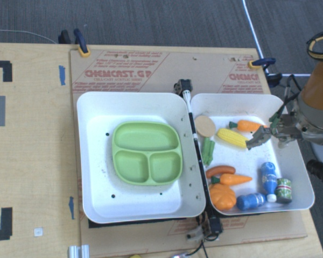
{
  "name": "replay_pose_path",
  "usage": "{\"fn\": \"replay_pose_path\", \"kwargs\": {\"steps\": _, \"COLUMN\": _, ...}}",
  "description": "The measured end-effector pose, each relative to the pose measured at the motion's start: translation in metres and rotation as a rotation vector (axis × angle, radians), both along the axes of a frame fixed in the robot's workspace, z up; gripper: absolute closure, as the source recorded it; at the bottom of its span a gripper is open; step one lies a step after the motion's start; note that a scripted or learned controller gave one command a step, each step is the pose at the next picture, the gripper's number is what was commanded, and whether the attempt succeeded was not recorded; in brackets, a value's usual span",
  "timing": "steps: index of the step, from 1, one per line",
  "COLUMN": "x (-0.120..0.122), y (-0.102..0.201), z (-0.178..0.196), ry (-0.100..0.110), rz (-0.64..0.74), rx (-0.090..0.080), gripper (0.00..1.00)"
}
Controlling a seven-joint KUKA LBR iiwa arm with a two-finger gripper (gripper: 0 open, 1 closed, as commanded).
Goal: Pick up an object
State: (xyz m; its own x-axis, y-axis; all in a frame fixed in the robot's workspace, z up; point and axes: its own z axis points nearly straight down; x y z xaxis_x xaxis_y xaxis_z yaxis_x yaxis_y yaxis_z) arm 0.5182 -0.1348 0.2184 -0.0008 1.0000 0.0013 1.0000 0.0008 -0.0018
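The right bin (296, 149) holds several toy foods: a yellow corn cob (231, 138), an orange carrot (249, 126) by the far wall, a round tan disc (205, 126), a green pod (208, 150), a red sausage (220, 170), a second carrot (236, 179) and an orange pumpkin (223, 196). My gripper (254, 141) reaches in from the right. It hangs low over the bin's middle, just right of the corn cob and below the far carrot. Nothing shows in its grasp.
The left bin (91, 144) holds a green divided plate (147, 152). At the right bin's near right corner stand a blue bottle (268, 177), a lying blue bottle (251, 201) and a green can (283, 190). A black clamp (183, 86) sits between the bins.
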Motion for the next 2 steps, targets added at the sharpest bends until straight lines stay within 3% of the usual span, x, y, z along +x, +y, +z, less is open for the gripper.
{"fn": "replay_pose_path", "kwargs": {"steps": 1, "x": 0.097, "y": 0.039, "z": -0.114, "ry": 0.000, "rz": 0.001, "rx": -0.001, "gripper": 0.00}}
{"fn": "replay_pose_path", "kwargs": {"steps": 2, "x": 0.073, "y": 0.011, "z": -0.131, "ry": -0.006, "rz": 0.000, "rx": -0.001, "gripper": 0.00}}
